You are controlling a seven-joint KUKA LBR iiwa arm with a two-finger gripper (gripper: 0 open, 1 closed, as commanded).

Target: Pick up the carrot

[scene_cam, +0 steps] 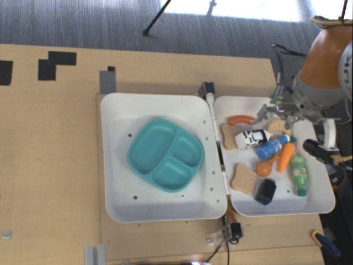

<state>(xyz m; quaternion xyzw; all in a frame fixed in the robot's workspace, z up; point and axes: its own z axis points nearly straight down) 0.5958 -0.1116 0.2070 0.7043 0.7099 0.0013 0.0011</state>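
The carrot (pixel 285 156) lies wedged between blue bottle (pixel 272 147) and green bottle (pixel 299 174); the gripper (pixel 277 111), fingers spread and holding nothing, could snag either neighbour

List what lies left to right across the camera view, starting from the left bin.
Teal plate → slice of bread → black block → carrot → green bottle.

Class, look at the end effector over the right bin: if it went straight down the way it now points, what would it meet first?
Probably the pale bread-like piece at the bin's upper end, directly below the end effector. Depth is hard to judge from this slanted view. The carrot lies nearer the camera, outside that line.
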